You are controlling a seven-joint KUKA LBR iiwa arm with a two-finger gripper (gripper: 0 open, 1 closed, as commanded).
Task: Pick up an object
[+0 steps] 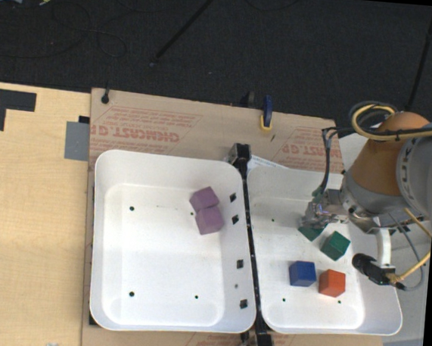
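My gripper hangs low over the upper middle of the right bin, under the grey arm with its orange band. A small dark green piece lies right beneath the gripper's tip; whether they touch I cannot tell. Just to the right of it sits a green cube. Nearer the front of the same bin are a blue cube and a red cube, side by side.
Two purple cubes touch each other in the left bin, near its upper right. A black divider rail runs between the bins. Cables loop from the arm over the right bin's right side.
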